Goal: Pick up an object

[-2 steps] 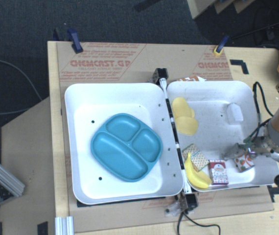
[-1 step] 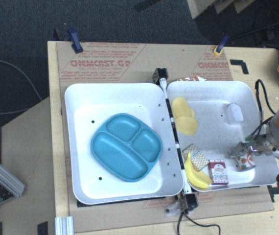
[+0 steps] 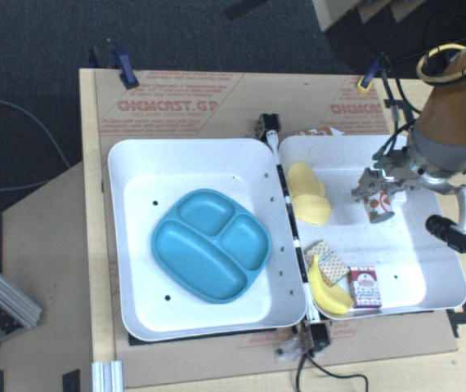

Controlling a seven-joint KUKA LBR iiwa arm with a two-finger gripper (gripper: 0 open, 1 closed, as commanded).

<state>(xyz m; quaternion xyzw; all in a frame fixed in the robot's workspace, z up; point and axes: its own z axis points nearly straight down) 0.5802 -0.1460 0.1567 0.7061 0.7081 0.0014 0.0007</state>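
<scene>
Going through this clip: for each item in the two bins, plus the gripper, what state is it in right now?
blue divided plate: flat in the left bin, compartments bare.
yellow sponges: two, touching, by the right bin's left wall.
banana: lying by the front-left corner.
patterned packet: flat, beside the banana.
red box: lying flat.
red-and-white item: under the gripper; grasp unclear.

the bench (image 3: 94, 219) is pale wood, topped by a brown board (image 3: 217, 104) with red print. two white bins lie side by side on the board, touching along a middle seam. the left bin (image 3: 135, 170) sits nearer the bench's left edge, the right bin (image 3: 441, 288) reaches toward its right. two blue clamps (image 3: 124, 68) grip the board's far edge.
</scene>
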